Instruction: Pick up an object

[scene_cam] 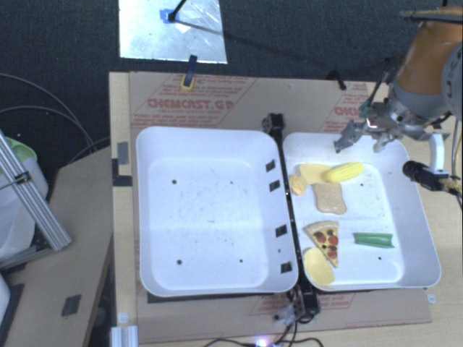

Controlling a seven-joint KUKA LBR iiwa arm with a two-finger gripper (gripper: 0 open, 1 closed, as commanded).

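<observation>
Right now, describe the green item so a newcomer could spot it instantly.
Look at the right-hand bin, the one holding toy food. Along its lower right part, beside the pizza slice, lies the green piece, flat and elongated. It is the only green thing there; its neighbours are yellow, tan or red-spotted.

bare floor across the left bin (210, 215); right bin (405, 215) crowded centre-left with toy food (329, 197)

Lighting even and fairly bright. White bins (210, 139) nearly washed out. Glare noted on the foil sheet (173, 20). Soft shadows cast beneath bin rims. Overall focus slightly soft, grainy.
</observation>
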